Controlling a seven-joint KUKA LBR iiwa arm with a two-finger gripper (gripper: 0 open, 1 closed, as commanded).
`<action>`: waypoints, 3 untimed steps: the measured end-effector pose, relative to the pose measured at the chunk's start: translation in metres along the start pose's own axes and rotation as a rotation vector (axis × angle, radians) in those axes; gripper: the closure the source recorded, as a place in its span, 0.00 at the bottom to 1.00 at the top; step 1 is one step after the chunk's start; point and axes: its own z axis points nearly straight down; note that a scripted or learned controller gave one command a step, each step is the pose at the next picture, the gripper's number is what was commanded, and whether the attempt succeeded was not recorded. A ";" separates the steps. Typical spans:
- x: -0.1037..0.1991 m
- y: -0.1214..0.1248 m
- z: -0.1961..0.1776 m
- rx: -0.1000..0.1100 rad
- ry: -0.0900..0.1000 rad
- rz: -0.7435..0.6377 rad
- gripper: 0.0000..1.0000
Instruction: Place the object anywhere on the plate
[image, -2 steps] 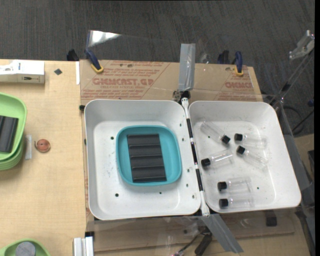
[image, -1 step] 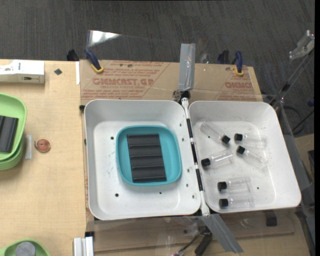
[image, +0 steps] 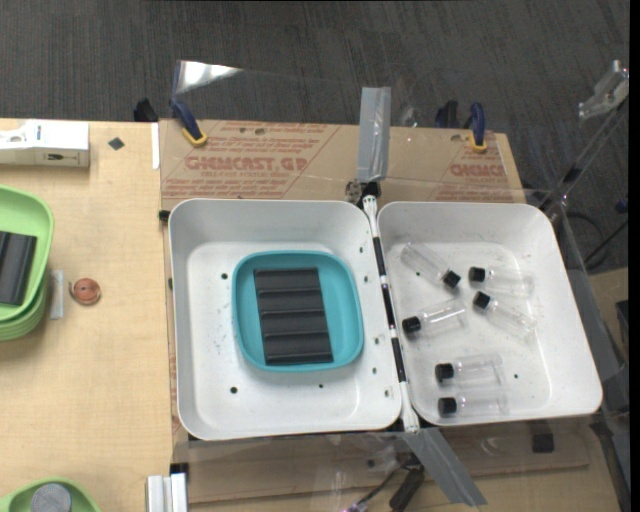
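On the bench (image: 100, 400) you had two bins: clear vials (image: 433, 320) lay loose in the right bin (image: 560, 300), the teal plate (image: 297, 310) waited alongside, well apart; end effector state untellable.

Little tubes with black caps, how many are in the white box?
6, all in the right bin: upper left, upper middle, centre right, centre left, lower, bottom. Clear glass may hide more.

Arm clear of the bench (image: 110, 400)
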 end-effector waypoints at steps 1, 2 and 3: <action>-0.011 -0.036 0.165 0.001 0.001 0.043 0.00; 0.008 -0.019 -0.013 0.000 0.000 0.125 0.00; 0.008 -0.019 -0.013 0.001 0.000 0.125 0.00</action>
